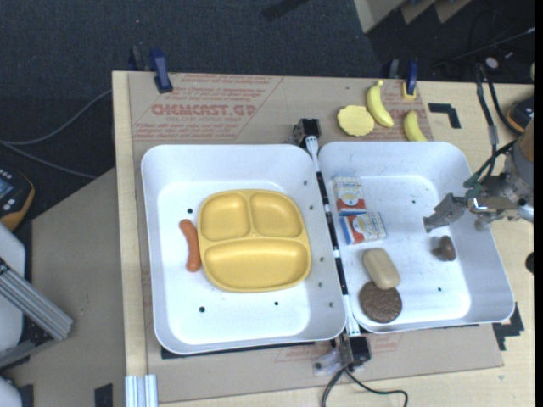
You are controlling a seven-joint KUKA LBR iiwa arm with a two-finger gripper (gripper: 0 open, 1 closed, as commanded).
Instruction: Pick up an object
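brown lump [444, 248] lying in right bin [407, 164], near its right wall, just below gripper [441, 216]. hovering over that bin with fingers spread, clasping nothing. sitting well apart to the left: tan bun [382, 268], dark round cookie [380, 302], two small cartons [356, 213].

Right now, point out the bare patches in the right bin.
Right bin: bare floor in the middle, between the carton and the small brown lump, and along the front right past the round brown patty. Its left side is crowded: two cartons, the tan bun and patty. The end effector hangs over the right part.
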